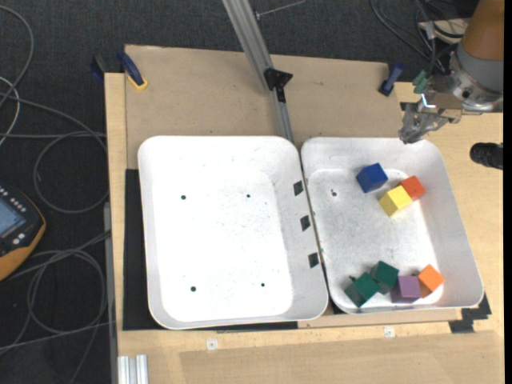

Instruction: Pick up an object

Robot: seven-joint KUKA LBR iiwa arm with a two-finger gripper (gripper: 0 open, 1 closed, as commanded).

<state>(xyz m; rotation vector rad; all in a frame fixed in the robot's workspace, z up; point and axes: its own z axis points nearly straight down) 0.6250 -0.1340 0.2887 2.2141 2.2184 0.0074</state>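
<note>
My gripper (413, 133) hangs over the far rim of the right bin (456, 238), near its back right corner, with nothing visible between its fingers. Just in front of it lie a blue cube (371, 177), a yellow cube (394, 201) and a red-orange cube (413, 187), bunched together. At the bin's near edge sit two dark green blocks (373, 282), a purple cube (409, 286) and an orange cube (430, 278).
The left bin (216, 230) lies beside the right one, with a row of black clips (305, 222) between them. A slanted metal pole (256, 46) crosses the bench at the back. Blue clamps (132, 69) grip the bench's far edge. Cables trail on the floor at left.
</note>
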